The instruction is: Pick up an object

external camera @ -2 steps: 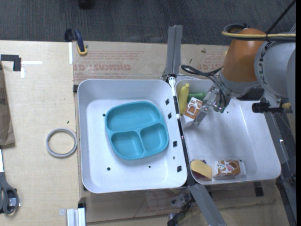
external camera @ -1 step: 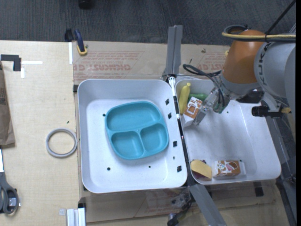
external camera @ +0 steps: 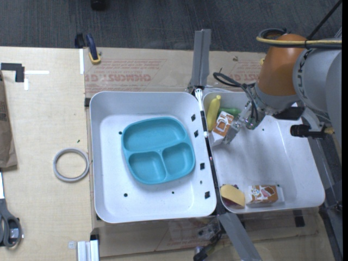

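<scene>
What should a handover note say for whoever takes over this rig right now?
Gripper: low in the right bin, at its upper left corner, beside the small orange-and-white packet; finger state unclear, nothing visibly held.
Right bin also holds a yellow banana-like item, a green item, a yellow wedge and a brown snack packet.
Left bin: blue divided plate.
Done: approach only. Left: grasp and lift an object.

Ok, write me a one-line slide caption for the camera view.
The arm's pincer reaches among packaged items at the right bin's far-left corner, while a blue divided tray sits in the left bin.
</scene>
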Robot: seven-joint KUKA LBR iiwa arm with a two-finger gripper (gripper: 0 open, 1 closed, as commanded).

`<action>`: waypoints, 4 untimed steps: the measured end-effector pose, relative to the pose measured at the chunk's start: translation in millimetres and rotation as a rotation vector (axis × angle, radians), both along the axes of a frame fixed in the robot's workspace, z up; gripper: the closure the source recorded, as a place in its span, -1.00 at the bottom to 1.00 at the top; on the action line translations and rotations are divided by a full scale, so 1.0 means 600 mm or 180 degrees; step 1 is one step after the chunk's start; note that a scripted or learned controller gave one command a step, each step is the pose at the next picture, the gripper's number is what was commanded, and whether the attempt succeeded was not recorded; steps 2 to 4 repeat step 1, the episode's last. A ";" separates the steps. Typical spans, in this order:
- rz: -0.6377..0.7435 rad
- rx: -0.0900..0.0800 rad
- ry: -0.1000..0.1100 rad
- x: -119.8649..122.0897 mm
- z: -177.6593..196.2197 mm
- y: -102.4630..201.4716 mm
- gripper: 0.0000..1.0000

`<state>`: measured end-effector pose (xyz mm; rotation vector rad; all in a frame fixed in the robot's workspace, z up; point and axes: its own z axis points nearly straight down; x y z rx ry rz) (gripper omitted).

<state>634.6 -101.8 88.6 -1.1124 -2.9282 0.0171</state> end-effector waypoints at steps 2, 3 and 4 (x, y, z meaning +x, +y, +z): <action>0.0017 0.0012 0.0011 0.021 -0.003 -0.005 -1.00; 0.0017 0.0012 0.0011 0.021 -0.003 -0.005 -1.00; 0.0017 0.0012 0.0011 0.021 -0.003 -0.005 -1.00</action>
